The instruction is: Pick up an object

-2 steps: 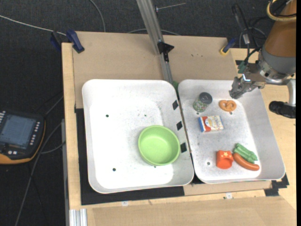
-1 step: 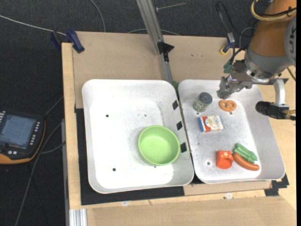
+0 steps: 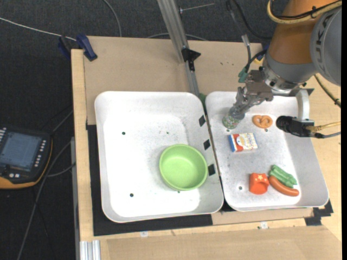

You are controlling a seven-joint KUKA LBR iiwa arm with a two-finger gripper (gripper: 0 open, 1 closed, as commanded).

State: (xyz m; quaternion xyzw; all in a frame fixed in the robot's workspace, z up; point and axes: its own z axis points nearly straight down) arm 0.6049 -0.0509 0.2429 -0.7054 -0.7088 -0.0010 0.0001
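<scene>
Camera view: gripper (image 3: pixel 234 117) low over the right bin (image 3: pixel 309 161), at a small grey-green object (image 3: pixel 231 121) near the bin's upper-left corner; finger state indeterminate, object not lifted, so the pick is judged unfinished, with grasp and lift remaining.

A pale wooden bench (image 3: pixel 141 58) carries two shallow white bins side by side, their inner rims touching. The left bin (image 3: pixel 116 145) and the right bin (image 3: pixel 309 167) both sit on a black mat (image 3: pixel 95 221) (its edge shows along the front and left). A slanted metal post (image 3: pixel 176 28) rises from the bench behind the bins.
</scene>
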